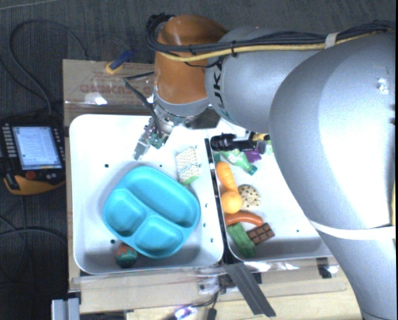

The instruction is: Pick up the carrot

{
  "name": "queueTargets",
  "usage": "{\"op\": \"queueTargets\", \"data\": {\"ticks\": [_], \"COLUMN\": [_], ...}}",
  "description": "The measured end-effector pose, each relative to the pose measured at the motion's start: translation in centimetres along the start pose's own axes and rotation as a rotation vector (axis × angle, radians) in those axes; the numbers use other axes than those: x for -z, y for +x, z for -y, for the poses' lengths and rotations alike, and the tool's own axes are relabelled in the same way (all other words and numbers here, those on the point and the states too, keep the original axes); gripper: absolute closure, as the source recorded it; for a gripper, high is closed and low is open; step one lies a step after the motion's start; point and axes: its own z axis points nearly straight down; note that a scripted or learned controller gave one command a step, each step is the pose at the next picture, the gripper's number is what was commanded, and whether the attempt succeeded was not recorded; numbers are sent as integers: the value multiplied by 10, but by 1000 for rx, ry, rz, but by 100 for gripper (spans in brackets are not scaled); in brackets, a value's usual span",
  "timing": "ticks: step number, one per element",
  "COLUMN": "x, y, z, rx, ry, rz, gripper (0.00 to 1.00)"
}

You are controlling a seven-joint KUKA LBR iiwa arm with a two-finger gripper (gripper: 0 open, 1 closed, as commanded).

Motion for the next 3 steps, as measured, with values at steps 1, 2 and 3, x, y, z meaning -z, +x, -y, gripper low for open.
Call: {"op": "queueTargets", "data": {"ticks": [1, 2, 3], "x": [182, 192, 201], "y": [-8, -8, -8], "z": [31, 29, 28], "rx": [87, 88, 89], "ry": [0, -3, -6], "rz": [3, 4, 5], "gripper": [100, 100, 100]}}
